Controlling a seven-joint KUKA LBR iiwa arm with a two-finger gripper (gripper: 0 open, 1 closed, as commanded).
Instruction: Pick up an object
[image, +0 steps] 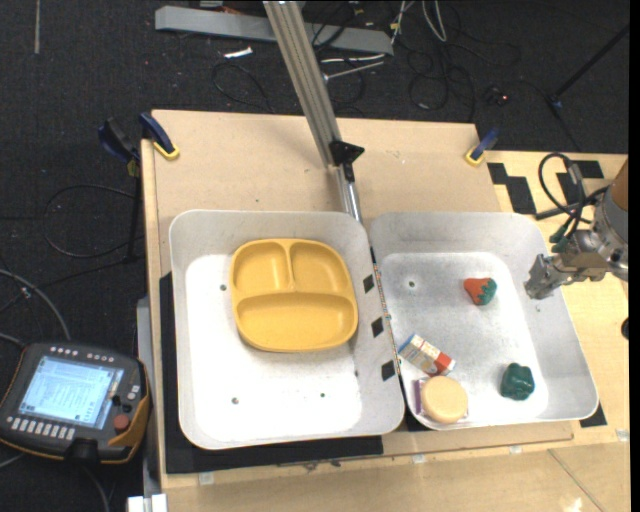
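The grey two-finger gripper (541, 281), its grip state impossible to tell, is hovering over the right white bin's (450, 235) far edge, the small red strawberry-shaped toy (481, 290) lying nearest, just leftward.

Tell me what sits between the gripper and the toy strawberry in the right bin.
Nothing visible does. The gripper hangs at the right bin's right rim, and only bare bin floor lies between it and the toy strawberry. The green toy sits nearer the front, off that line.
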